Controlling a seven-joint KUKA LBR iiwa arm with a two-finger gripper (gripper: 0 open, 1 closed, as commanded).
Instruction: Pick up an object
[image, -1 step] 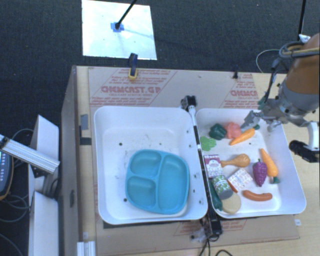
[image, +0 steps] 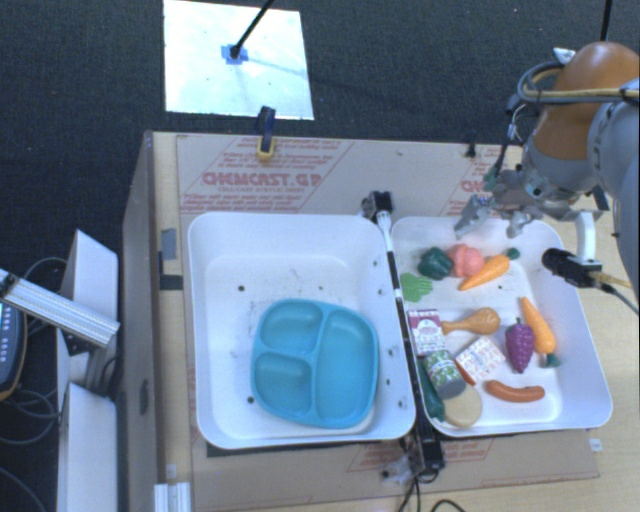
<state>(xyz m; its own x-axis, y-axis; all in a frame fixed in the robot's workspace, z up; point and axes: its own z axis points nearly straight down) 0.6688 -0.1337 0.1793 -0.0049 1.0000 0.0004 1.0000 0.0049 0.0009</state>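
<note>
The bench is holding two white bins (image: 300, 235). The claw (image: 492, 213) is hanging with fingers apart above crowded toys; the carrot (image: 485, 271) might slip against its neighbours.

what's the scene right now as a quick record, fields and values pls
left bin: holds a blue divided plate
right bin: holds toy food
toys: two carrots, purple grapes, sausage, drumstick, green pepper
gripper: above the right bin's far edge, fingers apart, nothing between them
task state: no object picked up yet
</note>
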